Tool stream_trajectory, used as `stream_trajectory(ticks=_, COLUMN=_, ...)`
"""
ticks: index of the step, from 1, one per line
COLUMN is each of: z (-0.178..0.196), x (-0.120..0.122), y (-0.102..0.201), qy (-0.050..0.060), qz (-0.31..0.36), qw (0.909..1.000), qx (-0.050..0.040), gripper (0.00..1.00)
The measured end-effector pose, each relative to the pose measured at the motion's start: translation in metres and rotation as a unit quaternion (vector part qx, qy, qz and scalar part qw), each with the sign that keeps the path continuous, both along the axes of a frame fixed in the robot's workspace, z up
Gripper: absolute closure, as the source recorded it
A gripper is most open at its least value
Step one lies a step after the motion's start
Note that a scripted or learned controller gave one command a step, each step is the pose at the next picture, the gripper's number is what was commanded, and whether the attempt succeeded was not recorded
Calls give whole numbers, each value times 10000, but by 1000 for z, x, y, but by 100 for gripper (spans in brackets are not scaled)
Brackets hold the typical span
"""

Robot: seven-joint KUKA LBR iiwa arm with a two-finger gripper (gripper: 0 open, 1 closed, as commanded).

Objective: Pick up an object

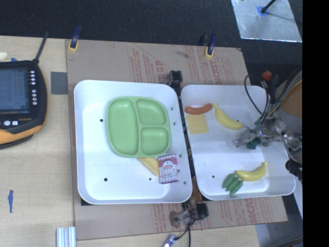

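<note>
Reaching into the right bin (205, 187), the gripper (251, 140) hovers in its approach, whether shut or not I cannot tell, nothing visibly held; the nearest toy banana (227, 118) lies just up-left, so the next move likely calls for descending onto it.

1. Even, bright overhead illumination is observed; the white bins (82, 138) are nearly overexposed.
2. Only soft, short shadows are cast.
3. Slight overall softness is noted; the dark background (128, 9) is rendered grainy.
</note>
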State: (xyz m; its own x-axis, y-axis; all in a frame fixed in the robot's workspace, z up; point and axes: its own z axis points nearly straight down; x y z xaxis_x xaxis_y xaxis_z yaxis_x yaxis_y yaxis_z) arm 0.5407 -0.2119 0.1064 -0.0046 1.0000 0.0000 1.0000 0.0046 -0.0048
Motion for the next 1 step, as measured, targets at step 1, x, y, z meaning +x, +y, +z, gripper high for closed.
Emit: stream_trajectory(ticks=1, z=12, x=30, y=0, qy=-16, qz=-6, qw=10000, qx=2, gripper=0)
